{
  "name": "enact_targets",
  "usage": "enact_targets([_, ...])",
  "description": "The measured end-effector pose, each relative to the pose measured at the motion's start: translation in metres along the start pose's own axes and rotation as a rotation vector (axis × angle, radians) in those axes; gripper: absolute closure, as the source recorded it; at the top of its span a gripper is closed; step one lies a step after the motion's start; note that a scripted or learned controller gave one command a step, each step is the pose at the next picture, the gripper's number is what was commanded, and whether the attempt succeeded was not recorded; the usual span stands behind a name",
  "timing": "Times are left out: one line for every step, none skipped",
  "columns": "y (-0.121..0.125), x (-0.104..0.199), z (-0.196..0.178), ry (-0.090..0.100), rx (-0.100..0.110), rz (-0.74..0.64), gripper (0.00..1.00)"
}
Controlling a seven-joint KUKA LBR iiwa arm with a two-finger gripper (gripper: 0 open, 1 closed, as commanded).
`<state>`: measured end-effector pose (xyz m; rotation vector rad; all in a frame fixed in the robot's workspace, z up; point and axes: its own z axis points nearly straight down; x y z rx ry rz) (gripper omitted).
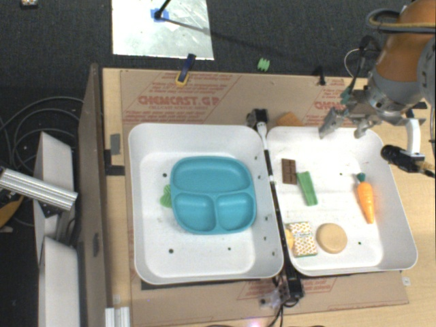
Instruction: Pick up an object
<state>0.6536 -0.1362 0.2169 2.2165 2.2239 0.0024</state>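
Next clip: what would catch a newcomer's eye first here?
Probably the large turquoise divided plastic plate filling the middle of the left white bin. Next, the orange toy carrot at the right side of the right white bin, and the arm's hand hanging over that bin's far edge.

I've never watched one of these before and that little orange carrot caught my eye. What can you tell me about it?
The carrot looks like a small plastic toy: a smooth orange body tapering to a point, with a short green top. It lies flat on the floor of the right-hand white bin, near its right wall, green end pointing away from the camera and tip toward it. Nothing touches it; the round tan disc sits apart, to its lower left. The robot's hand is up at the bin's far edge.
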Motion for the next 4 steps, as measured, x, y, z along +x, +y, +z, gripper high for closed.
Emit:
enact_targets([-0.045,0.036,0.123,0.004,0.014,0.001,0.00])
enact_targets([-0.040,0.037,0.127,-0.001,-0.004,0.000,0.00])
enact_targets([-0.037,0.039,0.115,0.003,-0.013,0.001,1.00])
enact_targets([-0.043,0.105,0.027,0.002,-0.005,-0.007,1.00])
